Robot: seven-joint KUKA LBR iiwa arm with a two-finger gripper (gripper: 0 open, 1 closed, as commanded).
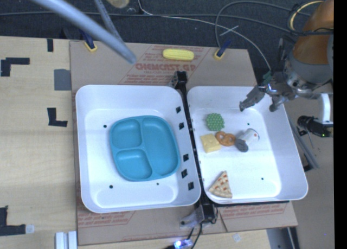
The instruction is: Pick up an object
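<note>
- Fingers of the gripper (262,99) stand spread apart, one dark tip pointing toward the lower left and one toward the lower right, with nothing between them; they hang over the upper right part of the right bin (282,188), in the right of the frame
- Nearest the bottom of the frame, the pizza slice (221,185) lies alone on bare bin floor, well apart from everything else, so I judge it the easiest pick: a flat wedge, though, so the fingers would need to reach right to the floor and close across its narrow width
- Further up, the yellow cheese block (210,143) touches the pretzel-like brown piece (225,138), which in turn touches the grey and white cylinder (246,138); a grasp here risks catching two things, so the fingers should straddle one item along the side facing away from its neighbours
- Green bumpy ball (214,121) sits just above the cheese and is closest to the gripper; it may roll, so centring over it before closing matters
- Left bin (89,134) holds a blue divided plate (145,147), too broad for a simple pinch
- Beyond the bins, at the top centre, a yellow banana-like toy (178,55) rests on the cardboard, outside easy reach
</note>
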